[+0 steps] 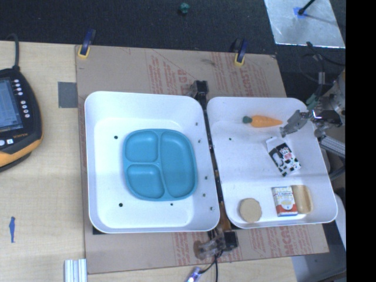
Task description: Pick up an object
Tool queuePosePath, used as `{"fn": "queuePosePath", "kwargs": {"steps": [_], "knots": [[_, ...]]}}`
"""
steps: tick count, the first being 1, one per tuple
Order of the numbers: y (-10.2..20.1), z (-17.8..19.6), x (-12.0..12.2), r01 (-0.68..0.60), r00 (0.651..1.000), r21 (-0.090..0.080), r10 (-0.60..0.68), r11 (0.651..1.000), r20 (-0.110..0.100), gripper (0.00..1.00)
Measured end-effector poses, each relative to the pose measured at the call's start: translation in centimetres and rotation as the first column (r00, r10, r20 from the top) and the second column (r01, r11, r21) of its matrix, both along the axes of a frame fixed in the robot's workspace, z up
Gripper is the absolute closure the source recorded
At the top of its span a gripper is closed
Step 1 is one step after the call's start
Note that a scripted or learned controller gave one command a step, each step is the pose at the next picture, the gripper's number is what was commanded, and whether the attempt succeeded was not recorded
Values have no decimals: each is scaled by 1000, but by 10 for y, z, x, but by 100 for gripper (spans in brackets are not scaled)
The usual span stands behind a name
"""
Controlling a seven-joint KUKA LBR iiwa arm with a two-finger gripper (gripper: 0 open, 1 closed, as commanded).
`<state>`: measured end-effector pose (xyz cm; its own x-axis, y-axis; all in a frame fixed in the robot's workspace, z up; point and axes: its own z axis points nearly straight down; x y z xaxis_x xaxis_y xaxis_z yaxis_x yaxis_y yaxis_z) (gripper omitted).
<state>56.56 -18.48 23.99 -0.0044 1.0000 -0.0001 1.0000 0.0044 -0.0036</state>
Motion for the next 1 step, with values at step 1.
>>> {"fn": "queuePosePath", "kwargs": {"steps": [1], "knots": [[-21, -90, 29, -1, 1000, -1, 1, 1000, -3, 0]]}}
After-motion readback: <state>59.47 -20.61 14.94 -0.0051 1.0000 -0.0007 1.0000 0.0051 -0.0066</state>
